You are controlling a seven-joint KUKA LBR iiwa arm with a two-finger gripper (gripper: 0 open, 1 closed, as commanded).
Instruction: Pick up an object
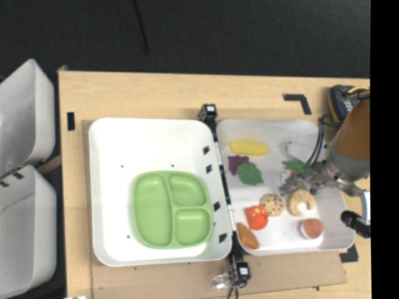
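The right bin (pixel 293 131) holds several toy foods: a yellow corn cob (pixel 249 147), purple grapes (pixel 237 162), a green leafy piece (pixel 250 174), a speckled cookie (pixel 271 204), a red pepper (pixel 257 217), an orange bread roll (pixel 247 236), a beige round piece (pixel 300 203), a pink-red piece (pixel 312 228) and a dark green sprig (pixel 297 165). My gripper (pixel 300 183) reaches in from the right, low over the bin. It sits between the green sprig and the beige piece, just above the latter. Its tip is dark and blurred.
The left bin (pixel 112 142) carries a light green divided plate (pixel 171 209). A ridge with black clips (pixel 218 185) separates the bins. The arm's orange band (pixel 354 129) and grey wrist (pixel 349 167) cover the right bin's right side. White blocks (pixel 22 117) stand at far left.
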